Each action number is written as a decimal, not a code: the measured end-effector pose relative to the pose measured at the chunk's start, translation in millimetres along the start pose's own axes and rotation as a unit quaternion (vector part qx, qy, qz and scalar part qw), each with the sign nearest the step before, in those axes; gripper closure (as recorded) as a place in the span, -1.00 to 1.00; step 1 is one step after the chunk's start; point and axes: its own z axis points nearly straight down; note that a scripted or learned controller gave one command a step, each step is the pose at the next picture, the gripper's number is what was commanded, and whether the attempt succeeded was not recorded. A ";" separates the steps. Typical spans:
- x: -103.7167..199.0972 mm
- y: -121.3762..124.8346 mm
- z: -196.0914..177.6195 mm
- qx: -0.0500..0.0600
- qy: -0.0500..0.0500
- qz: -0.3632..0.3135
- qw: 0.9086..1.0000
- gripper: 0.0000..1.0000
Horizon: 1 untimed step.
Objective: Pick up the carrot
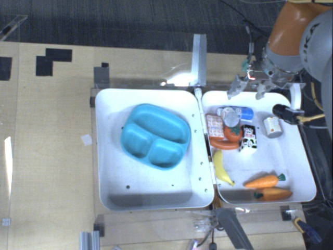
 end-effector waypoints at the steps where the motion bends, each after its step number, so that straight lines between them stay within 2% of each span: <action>1: 1.3 -82.7 71.8 0.001 0.000 0.012 1.000 -1.00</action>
